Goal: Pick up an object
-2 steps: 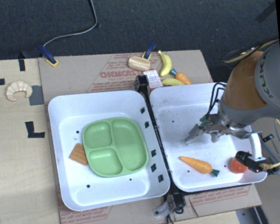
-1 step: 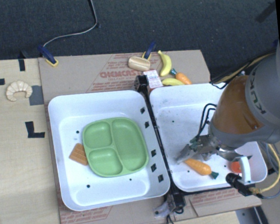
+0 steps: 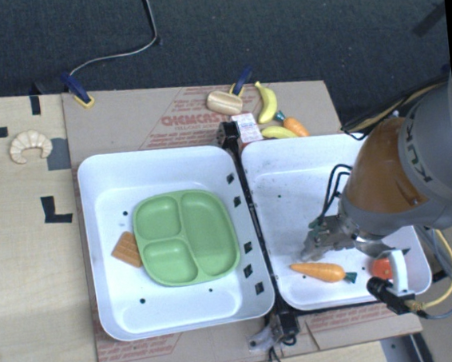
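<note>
- The carrot [image 3: 319,272], orange with a small green tip at its right end, lies flat near the front edge of the right bin [image 3: 277,171], pointing left to right.
- My gripper [image 3: 319,241] hangs just behind the carrot, low over the bin floor; whether it is spread or pressed together I cannot tell from this angle, and nothing shows between it.
- A small red object [image 3: 382,268] sits to the right of the carrot, by the bin's near right corner, partly under my arm.
- The left bin [image 3: 103,229] holds a green divided plate [image 3: 186,236] with a tan wedge [image 3: 126,249] tucked against its left side.
- Both bins rest on a sheet of brown cardboard [image 3: 163,118] on a pale wooden bench.
- Beyond the bins lie a bread roll [image 3: 222,102], bananas [image 3: 266,104] and a small box [image 3: 246,127]; a croissant [image 3: 29,145] sits far left.
- Dark carpet [image 3: 289,17] lies behind the bench, crossed by a thin cable.
</note>
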You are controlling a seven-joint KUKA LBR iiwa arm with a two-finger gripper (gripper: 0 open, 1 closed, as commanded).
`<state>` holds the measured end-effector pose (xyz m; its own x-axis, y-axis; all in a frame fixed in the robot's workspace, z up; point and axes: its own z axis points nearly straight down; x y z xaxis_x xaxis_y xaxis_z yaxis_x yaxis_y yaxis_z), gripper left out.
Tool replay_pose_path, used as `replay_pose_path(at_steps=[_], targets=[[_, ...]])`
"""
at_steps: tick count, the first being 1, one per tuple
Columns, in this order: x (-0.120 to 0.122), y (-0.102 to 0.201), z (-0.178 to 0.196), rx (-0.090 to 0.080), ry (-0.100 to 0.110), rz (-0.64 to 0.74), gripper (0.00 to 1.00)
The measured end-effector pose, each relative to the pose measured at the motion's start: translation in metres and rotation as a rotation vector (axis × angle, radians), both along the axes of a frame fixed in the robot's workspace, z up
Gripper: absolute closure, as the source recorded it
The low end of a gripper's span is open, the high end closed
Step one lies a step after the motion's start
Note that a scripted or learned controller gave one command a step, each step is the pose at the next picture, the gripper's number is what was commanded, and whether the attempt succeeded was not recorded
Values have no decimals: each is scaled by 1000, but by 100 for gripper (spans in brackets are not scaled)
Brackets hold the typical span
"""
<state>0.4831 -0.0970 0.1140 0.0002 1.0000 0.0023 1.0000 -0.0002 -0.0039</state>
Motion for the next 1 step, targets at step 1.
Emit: replay_pose_path(at_steps=[1], targets=[[6, 75, 89, -2, -3, 2, 100]])
